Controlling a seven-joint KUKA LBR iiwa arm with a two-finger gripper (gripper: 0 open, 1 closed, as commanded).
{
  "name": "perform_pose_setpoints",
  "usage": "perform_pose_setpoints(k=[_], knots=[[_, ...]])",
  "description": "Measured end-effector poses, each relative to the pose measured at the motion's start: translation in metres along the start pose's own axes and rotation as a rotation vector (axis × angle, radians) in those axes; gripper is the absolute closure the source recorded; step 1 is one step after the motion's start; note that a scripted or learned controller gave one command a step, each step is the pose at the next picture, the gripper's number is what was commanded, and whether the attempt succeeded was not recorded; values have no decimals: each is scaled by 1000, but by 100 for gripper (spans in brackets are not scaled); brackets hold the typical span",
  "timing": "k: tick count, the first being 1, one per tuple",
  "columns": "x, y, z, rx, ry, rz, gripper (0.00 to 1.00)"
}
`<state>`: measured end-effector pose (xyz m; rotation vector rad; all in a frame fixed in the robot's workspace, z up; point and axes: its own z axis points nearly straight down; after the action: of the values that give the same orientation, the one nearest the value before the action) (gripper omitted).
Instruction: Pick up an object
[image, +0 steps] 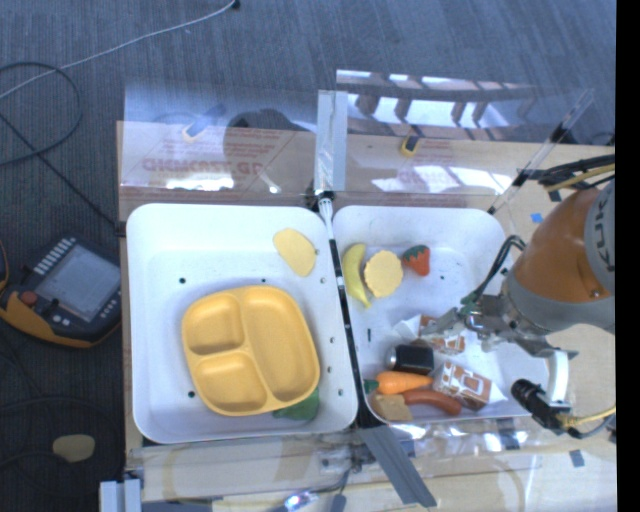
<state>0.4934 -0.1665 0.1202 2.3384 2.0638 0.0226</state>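
Tool (462, 322) low over cluttered right white bin (470, 225), by the orange-and-white printed packet (463, 381). Likely lining up a pick; whether it is apart or together, cannot tell.

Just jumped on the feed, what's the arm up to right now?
The arm reaches in from the right over the right bin, its claw low among the clutter near the small patterned packets and the black block. I can't see anything held. The carrot, banana and strawberry lie loose in that bin. The left bin holds the yellow divided tray.
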Motion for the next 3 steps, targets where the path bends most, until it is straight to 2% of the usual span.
perform_pose_setpoints(k=[1, 2, 3], knots=[[26, 21, 11, -25, -8, 42, 0], [37, 36, 12, -24, -6, 60, 0], [88, 102, -59, 31, -4, 159, 0]])
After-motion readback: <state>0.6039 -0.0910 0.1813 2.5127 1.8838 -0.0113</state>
